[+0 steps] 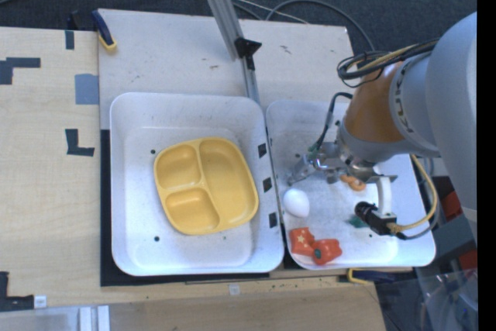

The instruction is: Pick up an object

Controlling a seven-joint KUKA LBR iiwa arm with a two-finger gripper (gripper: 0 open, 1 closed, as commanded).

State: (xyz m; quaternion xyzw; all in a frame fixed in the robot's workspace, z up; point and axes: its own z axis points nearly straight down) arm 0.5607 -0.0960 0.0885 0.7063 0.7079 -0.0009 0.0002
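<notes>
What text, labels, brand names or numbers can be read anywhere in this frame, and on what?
None: no readable word, number or brand anywhere.
Yellow divided plate in the left bin: plain.
White egg-shaped object and orange-red object in the right bin: no print visible.
Arm's orange band: unmarked.
Grey tape patches on the bench: blank shapes, not letters.

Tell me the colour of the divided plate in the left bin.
Yellow divided plate, clearest in the camera view.
</notes>
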